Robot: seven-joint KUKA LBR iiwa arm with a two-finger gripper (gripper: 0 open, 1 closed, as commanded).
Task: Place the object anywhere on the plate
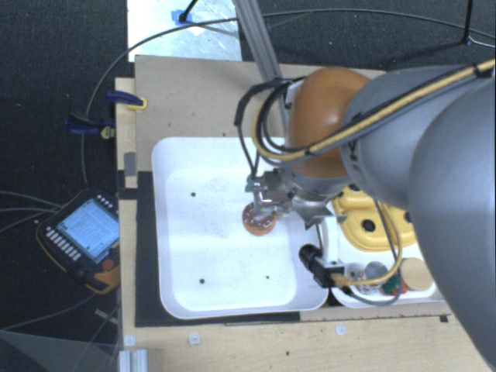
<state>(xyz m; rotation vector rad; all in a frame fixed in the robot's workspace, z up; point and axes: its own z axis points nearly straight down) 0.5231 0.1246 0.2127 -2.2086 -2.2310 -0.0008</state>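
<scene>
The gripper (263,200) sits over a small round brown object (260,221) in the left bin (178,231), its jaws' state untellable; the piece looks light and rigid; best pinched across its rim.

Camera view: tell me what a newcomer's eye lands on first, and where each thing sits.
The big grey arm with its orange band fills the upper right, reaching in over the bins. Below its wrist, a small round brown object lies near the right side of the left white bin. A yellow item lies in the right bin, partly under the arm.
</scene>
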